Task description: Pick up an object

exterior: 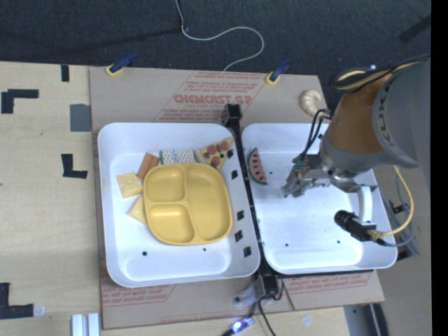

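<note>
1. The bench [42, 187] is pale wood with black tape marks; a brown cardboard sheet [210, 96] lies on it under both bins, held at its far edge by two blue-and-yellow clamps [120, 64]. Red print on the cardboard is too blurred to read with certainty.
2. Dark carpet [84, 12] lies beyond the bench, with a thin white cable [224, 37] looping across it.
3. The arm [378, 124] reaches in from the right, over the right bin.
4. The left bin [115, 257] holds most of the objects.
5. The right bin [315, 250] holds a watermelon slice [257, 165] against its left wall.
6. A yellow divided plate [187, 203] lies in the middle of the left bin.
7. Around the plate's far and left edges lie a pizza slice [215, 151], a brown piece [148, 164], pale cracker-like squares [130, 185] and a patterned item [176, 157].
8. The gripper [295, 185] hangs over the right bin's floor, right of the watermelon slice and apart from it; whether it is apart or together cannot be told.
</note>
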Controlling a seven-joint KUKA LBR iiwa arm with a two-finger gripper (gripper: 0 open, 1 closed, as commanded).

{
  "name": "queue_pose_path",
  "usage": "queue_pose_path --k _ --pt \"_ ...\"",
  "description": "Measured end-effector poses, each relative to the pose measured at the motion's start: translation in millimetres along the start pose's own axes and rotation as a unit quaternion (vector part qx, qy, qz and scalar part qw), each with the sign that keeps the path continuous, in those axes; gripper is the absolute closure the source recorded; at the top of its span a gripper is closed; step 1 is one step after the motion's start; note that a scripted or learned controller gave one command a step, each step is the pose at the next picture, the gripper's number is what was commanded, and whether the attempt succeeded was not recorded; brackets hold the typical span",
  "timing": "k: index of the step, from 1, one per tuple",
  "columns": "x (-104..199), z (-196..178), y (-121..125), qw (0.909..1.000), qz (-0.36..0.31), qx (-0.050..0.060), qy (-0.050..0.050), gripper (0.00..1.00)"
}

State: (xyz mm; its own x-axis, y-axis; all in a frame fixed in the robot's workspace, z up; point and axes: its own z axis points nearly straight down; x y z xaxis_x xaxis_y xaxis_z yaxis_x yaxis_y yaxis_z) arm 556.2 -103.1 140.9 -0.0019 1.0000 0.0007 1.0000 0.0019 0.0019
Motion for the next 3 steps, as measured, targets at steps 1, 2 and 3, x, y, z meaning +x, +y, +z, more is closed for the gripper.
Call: queue_pose_path --k 1,2,3 --pt "8 -47 7 1.0000 0.000 0.000 0.000 1.00" --pt "9 -86 8 1.0000 0.000 0.000 0.000 1.00" --pt "59 -76 -19 1.0000 -0.001 0.003 0.000 1.00"
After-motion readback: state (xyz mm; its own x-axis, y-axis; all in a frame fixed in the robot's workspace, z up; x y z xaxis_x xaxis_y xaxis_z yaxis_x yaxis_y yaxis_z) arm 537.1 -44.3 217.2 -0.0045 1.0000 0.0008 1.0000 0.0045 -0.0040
